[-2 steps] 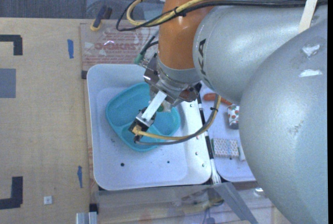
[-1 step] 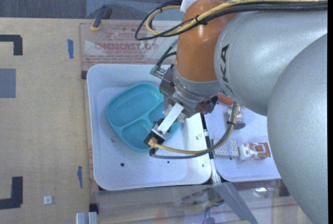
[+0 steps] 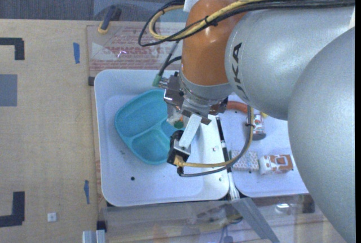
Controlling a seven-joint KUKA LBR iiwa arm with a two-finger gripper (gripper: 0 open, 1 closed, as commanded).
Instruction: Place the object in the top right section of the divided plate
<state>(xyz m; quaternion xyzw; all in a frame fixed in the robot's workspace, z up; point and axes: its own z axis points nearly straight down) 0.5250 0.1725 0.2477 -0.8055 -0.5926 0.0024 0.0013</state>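
A blue divided plate (image 3: 141, 126) lies in the left white bin (image 3: 113, 180), tilted so its long side runs from upper right to lower left. My gripper (image 3: 176, 116) hangs over the plate's right edge, mostly hidden under the orange wrist band and grey flange. A small green and white bit (image 3: 178, 122) peeks out under the wrist at the plate's rim; I cannot tell what it is or whether it is held.
The right bin (image 3: 271, 188) holds an orange item (image 3: 238, 106), a small bottle (image 3: 258, 125), a patterned packet (image 3: 246, 161) and an orange-and-white box (image 3: 276, 164). The big grey arm covers much of that bin. A dark speck (image 3: 132, 178) lies on the left bin's floor.
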